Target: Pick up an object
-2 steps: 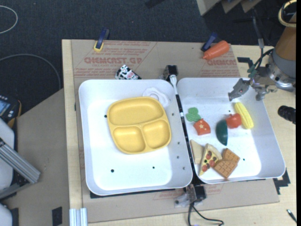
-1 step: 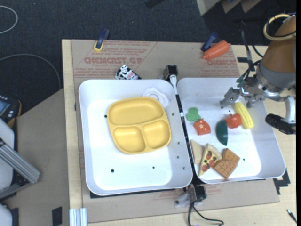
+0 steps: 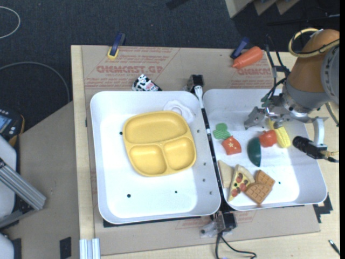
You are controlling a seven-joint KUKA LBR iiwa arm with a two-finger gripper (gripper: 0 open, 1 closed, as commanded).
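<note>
My gripper (image 3: 259, 122) hangs over the back part of the right bin (image 3: 312, 194), with its grey fingers spread open and nothing between them. Just in front of it lie a red tomato (image 3: 268, 138) and a yellow corn cob (image 3: 282, 136). To their left are a dark green vegetable (image 3: 254, 152), a red strawberry-like piece (image 3: 232, 144) and a light green piece (image 3: 220, 130). A pizza slice (image 3: 240, 181) and a brown waffle (image 3: 262, 186) lie at the bin's front.
The left bin (image 3: 108, 193) holds a yellow divided plate (image 3: 159, 143) and a small white item (image 3: 180, 108) at its back. An orange clamp (image 3: 248, 57) and a yellow clamp (image 3: 114, 48) grip the board's far edge. A black-and-white toy (image 3: 144, 83) lies behind the left bin.
</note>
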